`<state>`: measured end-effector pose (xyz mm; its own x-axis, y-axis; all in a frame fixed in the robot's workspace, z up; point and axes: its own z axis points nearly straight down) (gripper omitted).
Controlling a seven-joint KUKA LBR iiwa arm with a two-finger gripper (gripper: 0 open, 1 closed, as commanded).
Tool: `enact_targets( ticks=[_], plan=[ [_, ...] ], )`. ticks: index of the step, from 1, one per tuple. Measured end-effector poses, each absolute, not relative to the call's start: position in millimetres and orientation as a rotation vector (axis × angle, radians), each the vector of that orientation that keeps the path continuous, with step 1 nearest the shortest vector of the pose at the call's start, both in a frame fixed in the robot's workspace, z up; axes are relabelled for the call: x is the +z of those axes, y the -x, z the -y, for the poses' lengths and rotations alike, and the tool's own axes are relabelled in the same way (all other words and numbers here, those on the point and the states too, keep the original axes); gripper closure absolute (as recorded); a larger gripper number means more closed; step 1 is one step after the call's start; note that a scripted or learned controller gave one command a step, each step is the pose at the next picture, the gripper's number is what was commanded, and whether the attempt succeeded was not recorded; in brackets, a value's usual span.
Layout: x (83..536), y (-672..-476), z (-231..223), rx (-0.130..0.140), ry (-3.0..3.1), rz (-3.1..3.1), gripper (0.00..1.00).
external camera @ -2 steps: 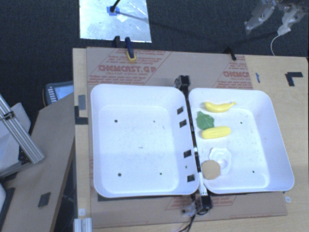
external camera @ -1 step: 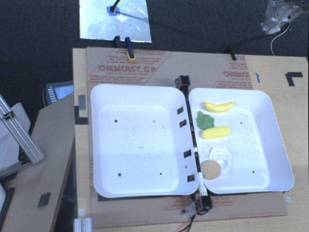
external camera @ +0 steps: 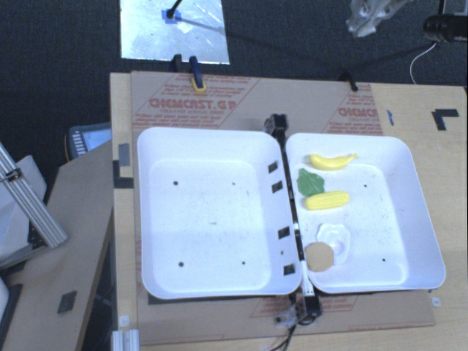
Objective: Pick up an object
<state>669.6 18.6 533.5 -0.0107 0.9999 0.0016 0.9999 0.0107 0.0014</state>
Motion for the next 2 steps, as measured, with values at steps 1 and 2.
enact_targets(
  ticks=[1, 2],
  plan=[
    [535, -644.5, -76, -0.005, 2.21, 2.233, 1.0],
    [535, -669.1, -118, -0.005, 2.214, 2.232, 1.0]
  ],
)
